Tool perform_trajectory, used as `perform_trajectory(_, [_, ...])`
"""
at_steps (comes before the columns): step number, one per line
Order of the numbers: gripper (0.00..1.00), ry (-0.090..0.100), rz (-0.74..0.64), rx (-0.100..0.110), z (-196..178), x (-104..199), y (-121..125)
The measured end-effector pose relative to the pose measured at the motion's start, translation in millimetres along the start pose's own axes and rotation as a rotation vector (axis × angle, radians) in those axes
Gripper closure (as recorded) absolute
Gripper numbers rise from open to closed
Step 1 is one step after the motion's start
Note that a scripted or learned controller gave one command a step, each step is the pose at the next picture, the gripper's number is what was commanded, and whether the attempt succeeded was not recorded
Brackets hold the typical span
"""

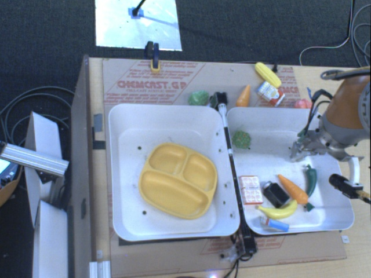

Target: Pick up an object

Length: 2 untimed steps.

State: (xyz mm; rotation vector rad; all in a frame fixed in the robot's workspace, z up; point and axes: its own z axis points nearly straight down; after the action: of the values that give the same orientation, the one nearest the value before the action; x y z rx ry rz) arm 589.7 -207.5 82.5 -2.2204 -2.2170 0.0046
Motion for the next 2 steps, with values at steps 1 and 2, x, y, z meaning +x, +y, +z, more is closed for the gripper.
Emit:
perform_trajectory(1, [1.00,0.003,-0.013,-0.007,-66.0,92.0,-24.9])
perform_trajectory(2, [0.00,0.000,-0.004,-0.006,-62.7,86.2,-24.9])
